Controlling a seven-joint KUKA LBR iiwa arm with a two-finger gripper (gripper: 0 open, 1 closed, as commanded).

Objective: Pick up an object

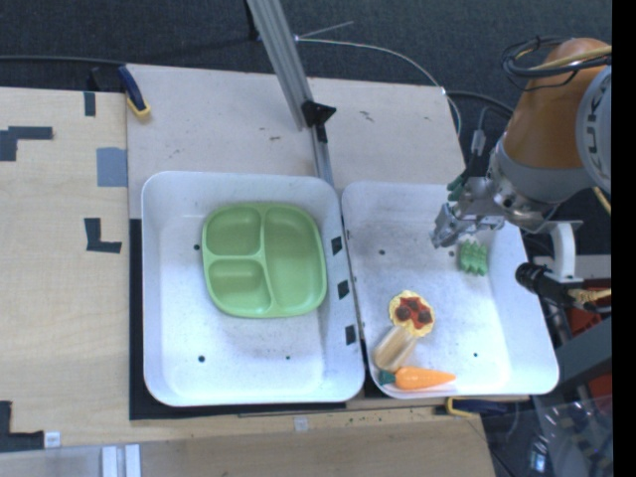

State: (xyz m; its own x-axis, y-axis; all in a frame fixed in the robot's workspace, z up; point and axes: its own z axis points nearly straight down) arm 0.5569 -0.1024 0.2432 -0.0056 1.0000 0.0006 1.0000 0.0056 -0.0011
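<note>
My gripper [449,233] hangs over the back right part of the right bin [517,361], its fingers pointing down and left. A small green toy [473,258] lies on the bin floor just right of and below the fingertips. Nearer the front of the same bin lie a yellow piece with a dark red top [411,312], a tan bun-like piece [394,347] and an orange carrot [424,377]. Nothing shows between the fingers.
A green divided plate [264,259] sits in the left bin [169,366]. A slanted metal rod [288,58] runs from the back down to the wall between the bins. Cables and a black fixture stand off the bench's right edge.
</note>
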